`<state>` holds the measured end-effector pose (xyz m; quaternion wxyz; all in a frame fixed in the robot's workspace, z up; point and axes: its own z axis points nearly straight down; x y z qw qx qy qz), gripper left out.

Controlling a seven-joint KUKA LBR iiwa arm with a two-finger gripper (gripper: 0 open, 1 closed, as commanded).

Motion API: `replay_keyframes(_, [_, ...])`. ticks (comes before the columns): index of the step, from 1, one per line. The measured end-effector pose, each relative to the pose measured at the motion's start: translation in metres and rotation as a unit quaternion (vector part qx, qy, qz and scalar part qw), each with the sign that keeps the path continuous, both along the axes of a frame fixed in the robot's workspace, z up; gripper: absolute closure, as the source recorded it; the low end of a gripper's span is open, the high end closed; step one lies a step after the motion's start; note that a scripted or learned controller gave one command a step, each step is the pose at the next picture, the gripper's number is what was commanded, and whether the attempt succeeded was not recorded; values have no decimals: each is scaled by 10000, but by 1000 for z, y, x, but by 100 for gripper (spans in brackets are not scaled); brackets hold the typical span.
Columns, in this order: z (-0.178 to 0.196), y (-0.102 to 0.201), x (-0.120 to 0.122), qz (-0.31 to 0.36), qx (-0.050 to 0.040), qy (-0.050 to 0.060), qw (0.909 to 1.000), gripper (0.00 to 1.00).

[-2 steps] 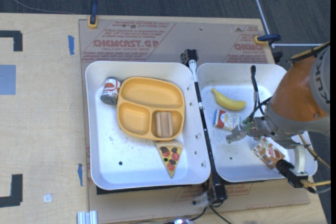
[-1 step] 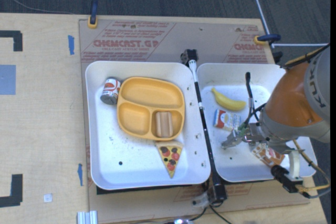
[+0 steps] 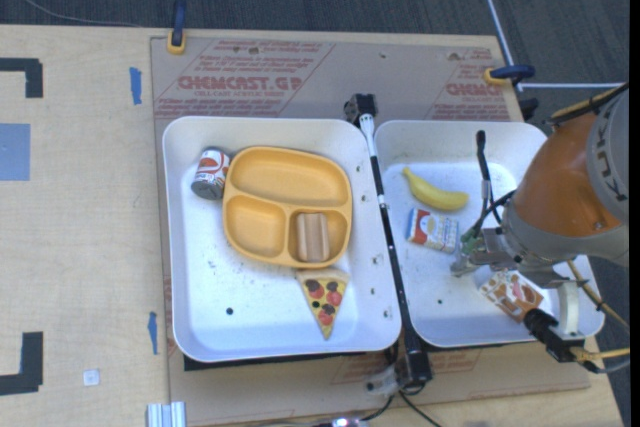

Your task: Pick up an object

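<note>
In the right bin (image 3: 440,315) lie a yellow banana (image 3: 436,192), a small white, red and green carton (image 3: 432,229) and a flat orange-patterned packet (image 3: 512,294). My gripper (image 3: 470,261) hangs low over this bin, just right of the carton and up-left of the packet. The grey wrist and orange band (image 3: 570,187) above it hide the bin's right side. Nothing can be seen held in the gripper.
The left bin (image 3: 200,305) holds a yellow divided tray (image 3: 285,180) with a hot dog (image 3: 313,237) in one compartment, a crushed can (image 3: 209,173) beside it and a pizza slice (image 3: 326,301) below. A black bar (image 3: 380,205) runs between the bins. Clamps grip the board's far edge.
</note>
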<state>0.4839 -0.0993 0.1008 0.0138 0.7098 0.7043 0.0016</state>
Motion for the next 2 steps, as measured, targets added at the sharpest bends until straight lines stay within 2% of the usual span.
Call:
replay_keyframes(1, [0,0,0,-1,3,3,10000,0])
replay_keyframes(2, [10,0,1,-1,-4,-16,10000,100])
